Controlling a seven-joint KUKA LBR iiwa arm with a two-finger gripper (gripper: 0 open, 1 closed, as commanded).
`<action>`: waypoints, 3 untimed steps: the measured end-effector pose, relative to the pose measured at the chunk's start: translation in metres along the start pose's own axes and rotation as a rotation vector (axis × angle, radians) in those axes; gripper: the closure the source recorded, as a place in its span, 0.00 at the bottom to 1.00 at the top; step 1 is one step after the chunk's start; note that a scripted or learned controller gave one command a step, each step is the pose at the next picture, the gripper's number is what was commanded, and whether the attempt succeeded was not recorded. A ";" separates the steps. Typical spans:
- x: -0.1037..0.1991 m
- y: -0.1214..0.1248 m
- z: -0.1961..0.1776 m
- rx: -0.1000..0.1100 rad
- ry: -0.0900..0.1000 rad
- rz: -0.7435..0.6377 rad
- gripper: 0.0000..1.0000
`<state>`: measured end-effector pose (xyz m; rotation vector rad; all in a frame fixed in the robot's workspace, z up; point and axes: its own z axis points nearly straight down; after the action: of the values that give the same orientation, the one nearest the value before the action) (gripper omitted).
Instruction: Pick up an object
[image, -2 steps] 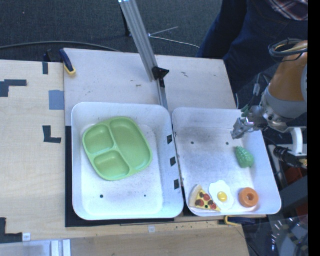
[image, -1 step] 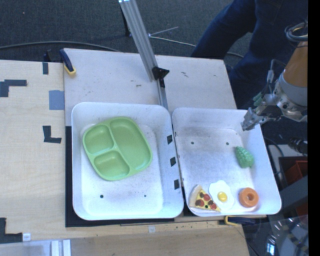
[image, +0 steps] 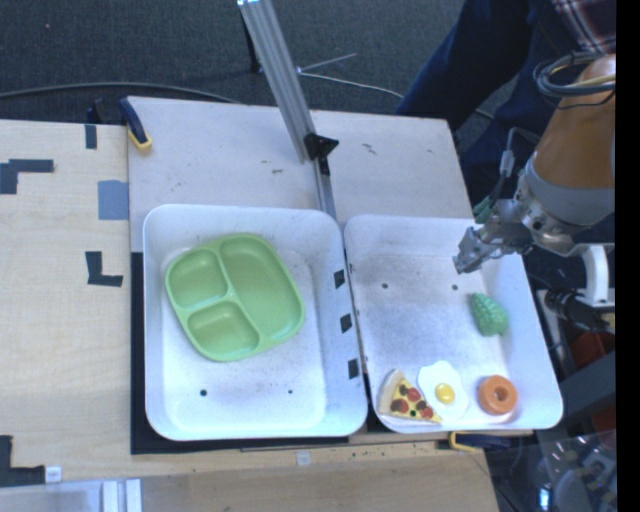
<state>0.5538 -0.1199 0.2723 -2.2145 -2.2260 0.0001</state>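
The gripper (image: 470, 256) hung at the right bin's (image: 400, 250) two o'clock, grip unreadable. The green toy (image: 489, 313) lay at three o'clock; probably light, knobbly plastic, best pinched across its width.

The bench (image: 220, 150) bears two white bins (image: 160, 330) (image: 400, 240) side by side.

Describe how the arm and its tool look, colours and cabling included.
The arm is bulky and rounded, with a wide orange band above a grey wrist section. Thin dark cables loop near its top. The tool is small, dark grey metal, angular, far slimmer than the arm.
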 end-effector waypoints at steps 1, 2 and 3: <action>0.054 -0.008 0.019 0.002 0.000 -0.001 1.00; 0.101 -0.018 0.017 0.001 0.000 -0.001 1.00; 0.160 -0.030 0.018 0.002 0.001 -0.003 1.00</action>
<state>0.5227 0.0398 0.2543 -2.2100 -2.2275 0.0019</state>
